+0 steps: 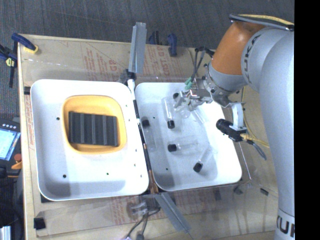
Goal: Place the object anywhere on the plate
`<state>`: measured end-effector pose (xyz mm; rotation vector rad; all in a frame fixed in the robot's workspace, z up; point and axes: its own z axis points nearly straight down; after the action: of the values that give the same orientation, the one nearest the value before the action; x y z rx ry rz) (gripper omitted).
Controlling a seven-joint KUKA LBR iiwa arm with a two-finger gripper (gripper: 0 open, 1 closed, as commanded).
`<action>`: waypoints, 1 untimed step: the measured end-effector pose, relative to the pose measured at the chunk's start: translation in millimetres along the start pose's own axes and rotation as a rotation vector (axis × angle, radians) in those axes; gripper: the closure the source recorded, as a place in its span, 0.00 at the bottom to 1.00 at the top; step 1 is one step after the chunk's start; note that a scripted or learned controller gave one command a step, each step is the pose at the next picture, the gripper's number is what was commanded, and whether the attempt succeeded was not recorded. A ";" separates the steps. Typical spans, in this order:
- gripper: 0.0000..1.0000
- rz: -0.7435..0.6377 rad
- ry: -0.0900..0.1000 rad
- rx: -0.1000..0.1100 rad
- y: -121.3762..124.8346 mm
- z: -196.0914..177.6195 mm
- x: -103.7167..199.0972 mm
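Hovering over right bin (230, 171), jaws (186, 98) blurred among clear vials; state unclear.

Dark grey carpet floor (75, 9) stretches across the top. A plywood bench top (90, 54) sits on it, printed with faded red lettering. Blue clamps (22, 41) grip its left corner, another clamp (172, 43) at the back edge. A small lit screen (7, 141) glows at far left. Even, soft light overall.
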<state>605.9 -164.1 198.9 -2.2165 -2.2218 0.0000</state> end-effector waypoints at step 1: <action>1.00 -0.208 -0.001 0.002 -2.5 -24.7 59.9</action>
<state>603.3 -104.3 223.7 -1.9739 -2.4393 0.0033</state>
